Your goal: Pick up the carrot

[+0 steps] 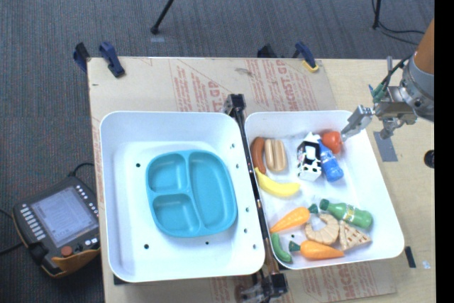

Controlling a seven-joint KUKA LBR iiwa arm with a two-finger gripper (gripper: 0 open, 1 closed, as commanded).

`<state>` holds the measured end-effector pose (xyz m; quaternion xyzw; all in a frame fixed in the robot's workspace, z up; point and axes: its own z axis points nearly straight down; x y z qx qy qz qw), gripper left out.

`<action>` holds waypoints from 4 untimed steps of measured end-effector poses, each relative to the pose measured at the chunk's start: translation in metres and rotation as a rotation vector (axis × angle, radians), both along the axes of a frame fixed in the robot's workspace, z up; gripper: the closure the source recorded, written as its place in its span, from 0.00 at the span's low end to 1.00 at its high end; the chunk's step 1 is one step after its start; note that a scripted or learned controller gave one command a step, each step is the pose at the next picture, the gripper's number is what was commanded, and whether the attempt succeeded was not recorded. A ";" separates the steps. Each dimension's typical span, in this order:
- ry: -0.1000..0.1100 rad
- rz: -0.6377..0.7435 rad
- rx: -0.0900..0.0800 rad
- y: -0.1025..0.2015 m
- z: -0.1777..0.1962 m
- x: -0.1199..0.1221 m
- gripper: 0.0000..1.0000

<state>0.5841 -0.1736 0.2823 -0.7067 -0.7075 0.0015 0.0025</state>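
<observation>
Camera view: two white bins on the bench. Left bin holds one blue three-compartment plate. Right bin holds the toy food: two carrots, one mid-bin just below the banana, tip pointing left, the other along the near rim beside the cracker. Also one hot dog, one cow figure, one blue bottle, one red-orange round item, one green bottle, one cookie-like piece, one small green vegetable.

Arm enters from the right, wrist above the right bin's far-right corner. Pincer hangs over the rim there, fingers look apart, nothing between them. Well apart from both carrots.

Bench is a brown board, four clamps along its far edge. Grey carpet floor, tripod legs at the back, a teach pendant on the floor at left.
</observation>
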 end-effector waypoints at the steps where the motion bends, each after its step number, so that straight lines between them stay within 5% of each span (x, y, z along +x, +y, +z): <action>1: 0.002 -0.053 0.001 0.039 -0.081 -0.092 0.00; 2: 0.004 -0.248 0.000 0.089 -0.123 -0.109 0.00; 3: 0.003 -0.486 -0.001 0.093 -0.197 -0.099 0.00; 4: 0.003 -0.486 -0.001 0.092 -0.197 -0.099 0.00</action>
